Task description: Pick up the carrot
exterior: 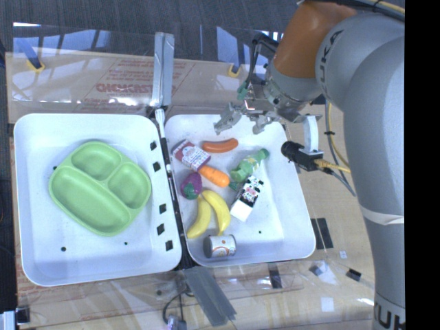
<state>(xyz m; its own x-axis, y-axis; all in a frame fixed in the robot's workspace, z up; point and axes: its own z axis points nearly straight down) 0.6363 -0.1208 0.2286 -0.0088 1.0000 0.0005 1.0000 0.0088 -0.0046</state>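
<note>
here, the grey arm (364,115) with its orange band reaches over the right bin (289,232) on the worktop (103,81). the left bin (34,253) carries a green divided plate (100,186). the hand (244,124) hangs open and grips nothing, its fingers spread just above a sausage (220,144). below the sausage, the carrot (214,176) lies free in the right bin, between a small red packet (192,155) and a green bottle (247,165). beneath the carrot sit two bananas (210,214), a purple vegetable (191,185), a milk carton (246,198) and a tin can (220,246).
</note>
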